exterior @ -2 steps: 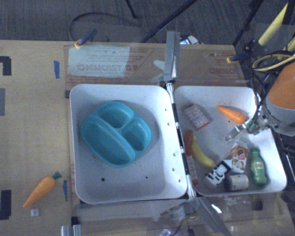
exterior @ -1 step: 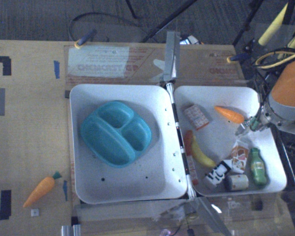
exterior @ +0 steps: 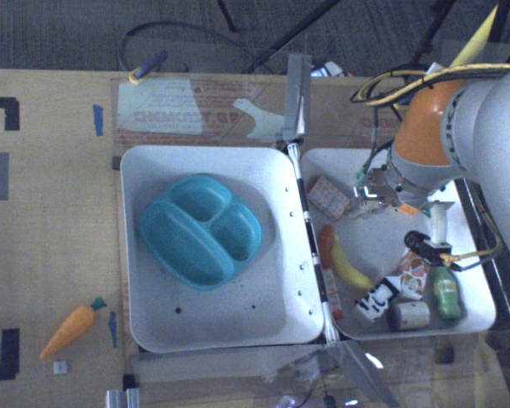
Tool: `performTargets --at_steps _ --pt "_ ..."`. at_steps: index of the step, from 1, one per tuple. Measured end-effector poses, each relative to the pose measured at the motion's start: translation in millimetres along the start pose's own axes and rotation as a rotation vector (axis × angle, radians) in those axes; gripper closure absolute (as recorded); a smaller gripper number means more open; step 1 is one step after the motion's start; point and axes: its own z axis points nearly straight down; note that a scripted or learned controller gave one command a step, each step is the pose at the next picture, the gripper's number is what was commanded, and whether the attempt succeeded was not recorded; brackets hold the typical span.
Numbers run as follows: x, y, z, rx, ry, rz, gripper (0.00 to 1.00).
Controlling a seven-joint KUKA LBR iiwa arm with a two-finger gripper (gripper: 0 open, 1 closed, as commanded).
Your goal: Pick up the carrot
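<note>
The carrot (exterior: 68, 330), orange with a green top, lies on the wooden bench outside both bins, past the left bin's lower left corner. My gripper (exterior: 372, 197) hangs over the upper part of the right bin (exterior: 484, 313), far to the right of the carrot. It sits just right of a small checkered box (exterior: 327, 195). Nothing shows in its grasp.
The left bin (exterior: 153, 330) holds a teal divided plate (exterior: 201, 228). The right bin holds a red item (exterior: 325, 238), a banana (exterior: 350, 269), a black-and-white pack (exterior: 376, 300), a can (exterior: 408, 314) and a green bottle (exterior: 446, 294). Blue tape marks (exterior: 112, 328) lie beside the carrot.
</note>
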Motion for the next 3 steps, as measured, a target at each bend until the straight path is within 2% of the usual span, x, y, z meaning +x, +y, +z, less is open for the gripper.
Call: performTargets --at_steps 1,2,3 --pt "-93.5 -94.9 -1.0 0.002 -0.002 -0.281 1.0" --pt "-5.6 -42.7 -1.1 -0.003 0.001 -0.162 1.0" --pt "-5.6 -41.9 -11.2 -0.006 0.0 -0.162 1.0"
